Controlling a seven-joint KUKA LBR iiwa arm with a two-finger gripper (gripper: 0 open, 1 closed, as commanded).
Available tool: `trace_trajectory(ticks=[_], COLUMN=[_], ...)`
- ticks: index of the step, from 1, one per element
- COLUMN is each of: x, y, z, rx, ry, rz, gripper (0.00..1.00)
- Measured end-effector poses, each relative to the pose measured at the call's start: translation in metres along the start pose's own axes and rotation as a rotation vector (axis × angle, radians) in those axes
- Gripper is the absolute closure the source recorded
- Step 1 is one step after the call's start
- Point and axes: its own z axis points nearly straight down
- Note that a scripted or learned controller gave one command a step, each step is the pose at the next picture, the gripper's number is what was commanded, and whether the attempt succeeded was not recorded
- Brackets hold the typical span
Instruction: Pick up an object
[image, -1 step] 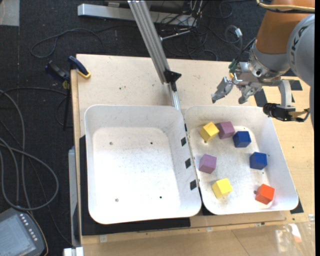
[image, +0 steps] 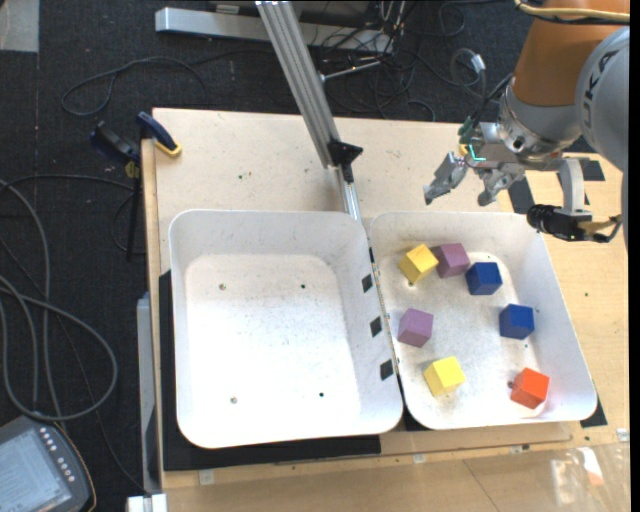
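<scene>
The arm hangs above the far edge of the right bin (image: 560, 300), its fingers (image: 462, 182) spread apart with nothing between them. All seven blocks lie in that bin: a yellow block (image: 419, 262) touching a purple block (image: 453, 258), a blue block (image: 484, 277) just beside those, and an orange block (image: 530, 387) alone in the near corner. I'd go for a loner, like the second yellow block (image: 444, 375): come straight down, fingers straddling two flat faces, well apart from its neighbours.
</scene>
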Motion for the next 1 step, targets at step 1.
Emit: trace_trajectory(ticks=[1], x=[0.0087], y=[-0.0029], z=[0.0595], rx=[0.003], ry=[0.001], rz=[0.000], gripper=[0.00])
